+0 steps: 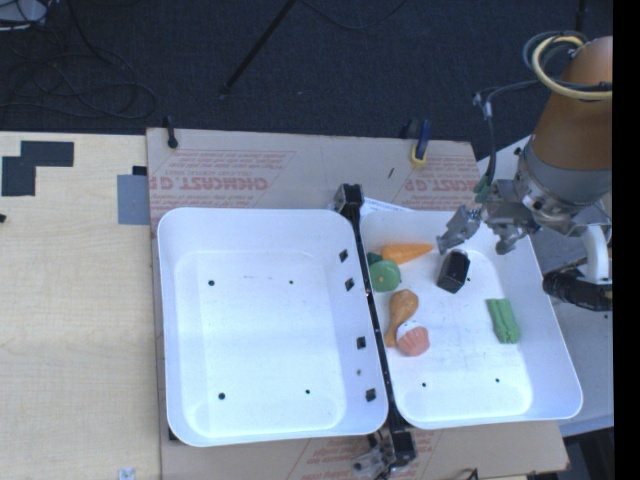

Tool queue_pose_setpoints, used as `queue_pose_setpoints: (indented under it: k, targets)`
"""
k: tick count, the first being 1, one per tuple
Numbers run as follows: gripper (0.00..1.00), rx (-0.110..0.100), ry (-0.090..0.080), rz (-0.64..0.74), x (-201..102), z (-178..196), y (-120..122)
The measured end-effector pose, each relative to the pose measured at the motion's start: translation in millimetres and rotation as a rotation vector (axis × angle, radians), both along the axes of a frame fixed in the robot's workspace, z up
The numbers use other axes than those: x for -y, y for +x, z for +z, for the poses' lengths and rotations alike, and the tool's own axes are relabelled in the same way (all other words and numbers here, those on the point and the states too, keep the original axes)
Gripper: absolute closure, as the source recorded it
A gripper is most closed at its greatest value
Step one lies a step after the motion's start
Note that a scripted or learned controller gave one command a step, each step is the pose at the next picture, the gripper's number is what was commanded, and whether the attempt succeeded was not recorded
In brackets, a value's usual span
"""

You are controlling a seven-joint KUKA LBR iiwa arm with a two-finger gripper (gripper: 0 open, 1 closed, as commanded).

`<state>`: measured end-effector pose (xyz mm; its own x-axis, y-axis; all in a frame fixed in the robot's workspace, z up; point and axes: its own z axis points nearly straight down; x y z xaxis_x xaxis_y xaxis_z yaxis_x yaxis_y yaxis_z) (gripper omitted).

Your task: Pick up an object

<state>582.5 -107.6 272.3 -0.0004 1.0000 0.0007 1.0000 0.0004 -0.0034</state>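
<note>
The right bin (pixel 556 363) holds several small objects. An orange carrot (pixel 405 253) lies near its back left, with a green round piece (pixel 383 274) just below it. A tan drumstick shape (pixel 402 311) and a pink piece (pixel 413 341) lie by the divider. A small black object (pixel 453 270) sits mid-bin, and a green block (pixel 503 320) lies to the right. My gripper (pixel 485 236) hovers above the bin's back edge, just up and right of the black object. It is open, and nothing is between its fingers.
The left bin (pixel 172 268) sits beside the right one, joined along a black clipped seam (pixel 362 298). Cardboard (pixel 250 173) lies under both bins. The grey and orange arm (pixel 575 118) comes in from the upper right. Cables cross the dark floor behind.
</note>
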Motion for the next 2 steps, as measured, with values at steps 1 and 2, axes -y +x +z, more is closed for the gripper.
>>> queue_pose_setpoints:
  k: [1, 2]
  targets:
    - [0.00, 0.018, -0.001, 0.008, -65.7, 131.2, 62.5]
    - [1.00, 0.000, -0.002, 0.004, -62.3, 132.1, 59.4]
